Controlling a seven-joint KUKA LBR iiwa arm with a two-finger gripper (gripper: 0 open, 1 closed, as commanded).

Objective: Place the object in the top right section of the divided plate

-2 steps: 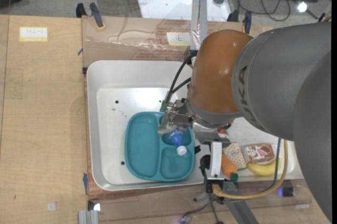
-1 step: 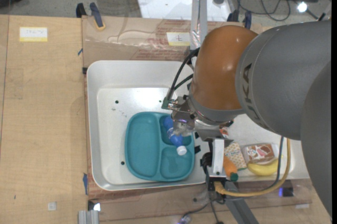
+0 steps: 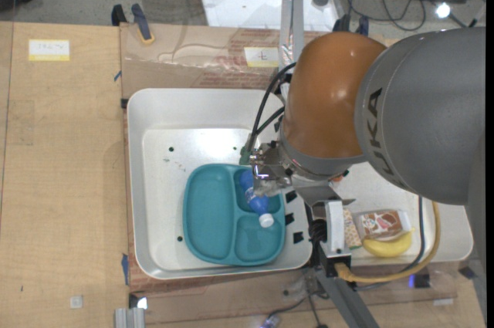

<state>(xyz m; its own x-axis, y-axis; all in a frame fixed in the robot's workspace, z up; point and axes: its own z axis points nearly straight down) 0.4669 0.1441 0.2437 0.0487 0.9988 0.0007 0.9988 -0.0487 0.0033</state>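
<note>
Where the wrist ends over the left bin, the gripper [image 3: 261, 180] sits low above the right side of the teal divided plate [image 3: 208, 214]. Its tip is a dark cluster of metal and cable, seen from above and partly masked by the arm's own bulk; whether it is parted or closed cannot be told at this resolution.

Directly under and against the gripper tip: blue bottle [image 3: 255, 197], translucent, with a white cap [image 3: 266, 221]. The bottle lies tilted, its body over the top right section of the plate. The cap end points toward the camera and rests at about the ridge that divides the two small right-hand sections. Contact between gripper and bottle cannot be confirmed; the two overlap in this view.

The plate has one large compartment on the left and two small ones on the right. It lies in the near half of the left white bin [image 3: 147, 164], close to the bin's front wall. A few dark specks mark the bin floor behind the plate.

Arm: the orange band [image 3: 332, 99] sits above the wrist, with the grey link [image 3: 432, 118] running off to the right. Black cables loop from the band down to the wrist.

Right bin [image 3: 463, 241], near corner: banana [image 3: 387, 245], with a snack packet [image 3: 378, 224] just behind and touching it.

Both bins rest on brown cardboard [image 3: 193, 64] atop the wooden bench [image 3: 54, 164].
</note>
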